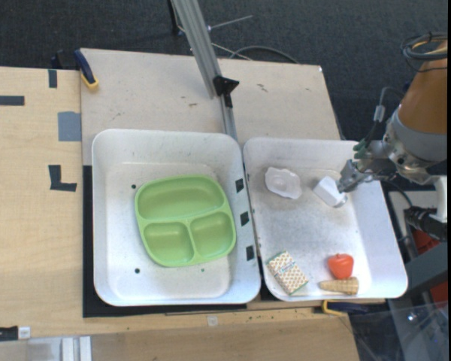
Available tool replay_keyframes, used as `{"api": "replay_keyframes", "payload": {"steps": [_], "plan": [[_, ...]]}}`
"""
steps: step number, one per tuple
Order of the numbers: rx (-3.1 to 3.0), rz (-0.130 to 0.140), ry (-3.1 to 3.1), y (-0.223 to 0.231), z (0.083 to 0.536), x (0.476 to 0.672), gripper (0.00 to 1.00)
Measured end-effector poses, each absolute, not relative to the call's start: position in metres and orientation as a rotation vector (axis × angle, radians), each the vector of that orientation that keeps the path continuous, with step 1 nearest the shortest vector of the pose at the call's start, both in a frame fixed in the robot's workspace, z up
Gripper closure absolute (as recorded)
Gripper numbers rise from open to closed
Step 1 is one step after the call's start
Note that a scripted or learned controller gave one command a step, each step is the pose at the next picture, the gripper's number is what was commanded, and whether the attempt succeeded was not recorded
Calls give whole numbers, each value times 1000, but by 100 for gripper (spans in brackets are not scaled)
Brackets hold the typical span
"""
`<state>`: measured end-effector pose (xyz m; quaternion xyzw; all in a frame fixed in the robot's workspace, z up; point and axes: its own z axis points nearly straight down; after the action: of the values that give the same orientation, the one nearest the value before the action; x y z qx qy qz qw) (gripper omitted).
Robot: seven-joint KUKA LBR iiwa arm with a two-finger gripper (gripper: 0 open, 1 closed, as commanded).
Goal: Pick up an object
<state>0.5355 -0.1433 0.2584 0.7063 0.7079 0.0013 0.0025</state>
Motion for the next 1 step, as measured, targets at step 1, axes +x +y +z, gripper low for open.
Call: {"api": "replay_keyframes", "payload": {"steps": [1], "plan": [[2217, -1, 2230, -85, 247, 520, 100]]}}
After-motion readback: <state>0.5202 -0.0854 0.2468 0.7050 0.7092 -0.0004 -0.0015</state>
